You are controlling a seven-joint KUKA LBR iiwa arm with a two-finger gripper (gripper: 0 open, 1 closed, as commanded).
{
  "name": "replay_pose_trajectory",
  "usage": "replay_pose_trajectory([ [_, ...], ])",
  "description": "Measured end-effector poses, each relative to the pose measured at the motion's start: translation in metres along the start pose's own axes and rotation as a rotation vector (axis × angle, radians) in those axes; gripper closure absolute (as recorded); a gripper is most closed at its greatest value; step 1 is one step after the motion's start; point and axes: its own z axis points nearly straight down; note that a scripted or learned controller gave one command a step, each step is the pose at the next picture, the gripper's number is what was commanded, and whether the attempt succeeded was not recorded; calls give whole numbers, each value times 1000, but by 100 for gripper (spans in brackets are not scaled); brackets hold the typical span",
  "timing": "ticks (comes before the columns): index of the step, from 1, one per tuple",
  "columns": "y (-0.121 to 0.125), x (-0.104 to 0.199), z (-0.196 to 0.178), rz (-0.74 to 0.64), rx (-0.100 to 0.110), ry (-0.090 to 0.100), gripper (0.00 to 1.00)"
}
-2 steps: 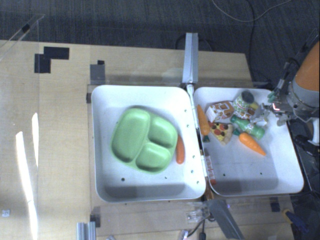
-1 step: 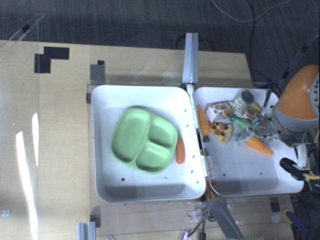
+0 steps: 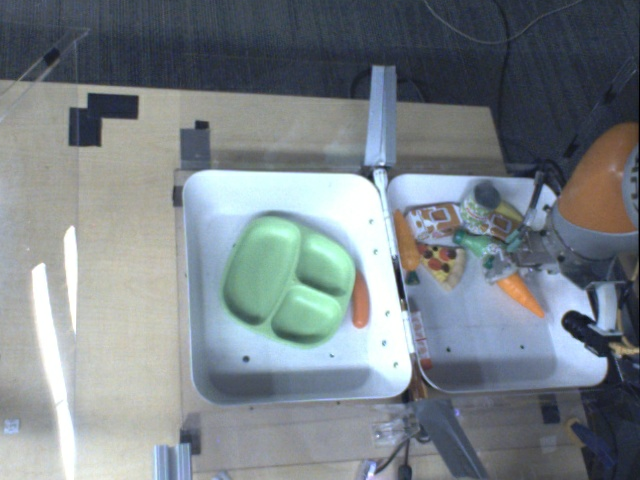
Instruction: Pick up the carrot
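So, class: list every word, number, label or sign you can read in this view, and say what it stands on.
None can be read.
Printed packet in the right bin: red-and-white graphics, any lettering too blurred.
Pizza-slice toy: coloured dots, no text.
Green tray and carrot: no markings.

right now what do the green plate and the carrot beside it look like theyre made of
Green plate: probably moulded plastic, with a smooth, soft sheen and rounded compartments.
Carrot: likely a plastic toy, uniformly orange and smooth with no leaves; the view is too coarse to be sure.
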Motion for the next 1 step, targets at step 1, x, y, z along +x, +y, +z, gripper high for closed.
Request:
replay_pose_trajectory([
  [1, 15, 36, -95, 188, 9, -2, 100],
])
